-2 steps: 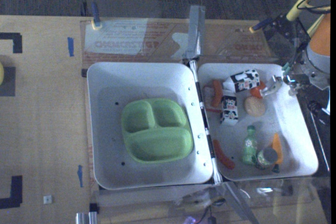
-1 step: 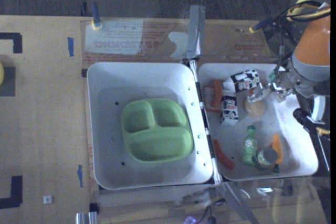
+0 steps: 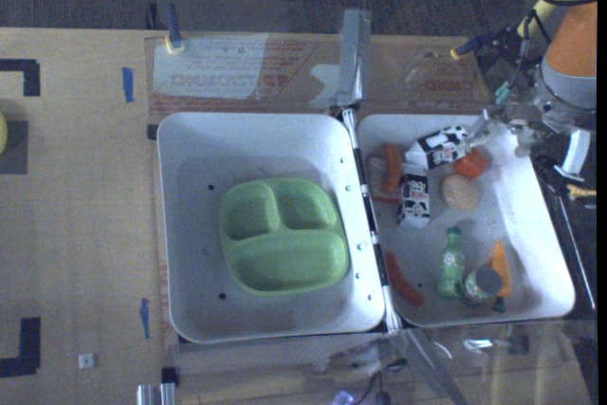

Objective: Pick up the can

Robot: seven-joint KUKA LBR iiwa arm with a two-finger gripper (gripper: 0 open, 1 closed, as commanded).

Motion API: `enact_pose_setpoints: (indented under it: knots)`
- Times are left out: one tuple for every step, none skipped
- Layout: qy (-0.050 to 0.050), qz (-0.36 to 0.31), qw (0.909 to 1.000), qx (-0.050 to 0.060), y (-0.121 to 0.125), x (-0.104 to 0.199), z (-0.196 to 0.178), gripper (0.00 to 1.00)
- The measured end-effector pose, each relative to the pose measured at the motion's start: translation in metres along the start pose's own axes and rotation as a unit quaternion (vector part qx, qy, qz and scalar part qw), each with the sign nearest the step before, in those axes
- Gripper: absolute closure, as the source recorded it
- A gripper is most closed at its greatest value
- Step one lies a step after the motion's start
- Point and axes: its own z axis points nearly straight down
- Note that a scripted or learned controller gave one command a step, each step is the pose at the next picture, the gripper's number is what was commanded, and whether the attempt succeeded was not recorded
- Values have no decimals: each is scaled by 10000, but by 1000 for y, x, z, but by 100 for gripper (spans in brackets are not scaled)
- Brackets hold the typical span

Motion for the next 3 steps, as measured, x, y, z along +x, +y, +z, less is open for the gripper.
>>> enact_pose_setpoints:
  knots:
    - [-3,-831,9965,-27,2,61,-39,0]
    - [-8,-1179,9930,-97,12,18,31,0]
    - [-20,-1196,9927,-125,14,19,20,100]
